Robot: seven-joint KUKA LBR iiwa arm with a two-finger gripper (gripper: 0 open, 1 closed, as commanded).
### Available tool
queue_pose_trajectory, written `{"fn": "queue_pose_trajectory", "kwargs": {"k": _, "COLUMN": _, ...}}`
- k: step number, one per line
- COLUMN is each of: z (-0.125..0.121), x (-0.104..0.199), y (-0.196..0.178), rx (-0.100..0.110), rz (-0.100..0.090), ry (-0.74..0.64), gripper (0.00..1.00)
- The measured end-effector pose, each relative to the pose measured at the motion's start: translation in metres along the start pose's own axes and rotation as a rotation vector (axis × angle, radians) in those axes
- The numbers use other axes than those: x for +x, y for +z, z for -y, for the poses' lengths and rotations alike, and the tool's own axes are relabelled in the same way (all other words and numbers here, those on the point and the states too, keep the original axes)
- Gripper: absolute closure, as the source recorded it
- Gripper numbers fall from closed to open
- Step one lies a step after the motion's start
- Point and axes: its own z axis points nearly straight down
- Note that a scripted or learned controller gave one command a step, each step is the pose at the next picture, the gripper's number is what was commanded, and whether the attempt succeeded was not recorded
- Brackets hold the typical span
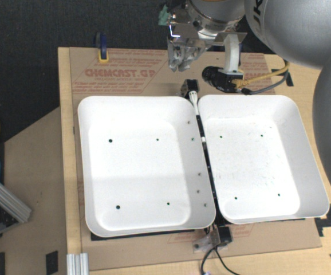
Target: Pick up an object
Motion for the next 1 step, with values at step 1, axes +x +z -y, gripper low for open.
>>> {"fn": "queue_pose_trajectory", "kwargs": {"k": 1, "z": -0.0106, "x": 0.0441, "y": 0.0892, "rx": 0.021, "rz": 0.0, "ry": -0.01, "gripper": 1.0}}
